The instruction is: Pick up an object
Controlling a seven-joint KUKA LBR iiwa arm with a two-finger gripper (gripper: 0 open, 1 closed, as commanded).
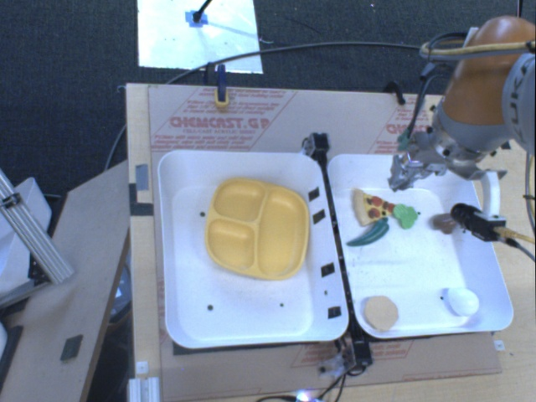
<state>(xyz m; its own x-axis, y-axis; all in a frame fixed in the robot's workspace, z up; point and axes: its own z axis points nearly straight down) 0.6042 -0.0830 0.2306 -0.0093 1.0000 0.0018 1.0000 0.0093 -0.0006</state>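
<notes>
Likely target = pizza slice (368, 206), flat on floor of right bin (490, 304), far-left part, tip pointing near. Green pepper (369, 233) lies just near-side of it, touching or almost; small green toy (406, 216) just right of slice. All three bunched, so a clean solo grab looks tricky imo.

My gripper (405, 177) hangs over the far side of that bin, just right of and beyond the slice, pointing down. Nothing visibly between my jaws. Spread or closed: can't tell, too small/blurry from this angle. Height above bin floor also unclear.

Other stuff in right bin: round tan cookie (382, 312) at near-left corner, white egg-ish thing (460, 301) near-right, small brown item (442, 222) by right wall. All well apart from the cluster, prob easier picks since isolated.

Left bin (180, 308) holds yellow divided plate (256, 227), roughly centred, flat, compartments up. Too wide for my jaws, judgement only.

Status: nothing lifted yet. Next needs descent onto slice edge w/o dragging pepper along.
</notes>
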